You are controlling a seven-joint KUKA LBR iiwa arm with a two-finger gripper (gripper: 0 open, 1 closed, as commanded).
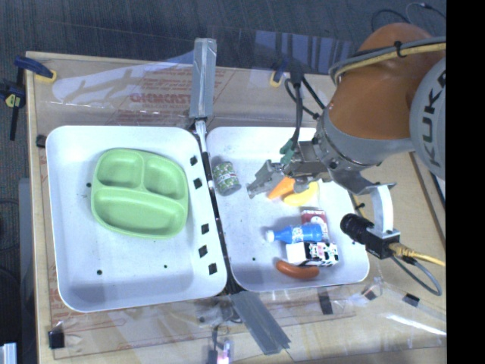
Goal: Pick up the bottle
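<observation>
- Hovering over the right bin (250,268), my gripper (265,180) sits toward the bin's upper middle, above the orange piece (282,189) and yellow piece (303,196).
- Jaws: they look slightly spread with nothing between them, though the dark fingers blur at this slant, so I hold that loosely.
- The bottle (297,234), blue with a white cap, lies on its side in the lower half of the right bin, cap pointing left, well below the gripper.
- It touches the red-labelled pack (314,218) above it and the black-and-white carton (322,253) below; the sausage (296,269) lies just beside that.
- Risk, as I judge it: coming straight down from here closes on the orange or yellow piece, not the bottle.
- Risk: crowded neighbours could catch a finger, or the round body could roll out of the pinch.
- The small jar (224,176) and the green tray (140,192) in the left bin (68,271) are out of the way.
</observation>
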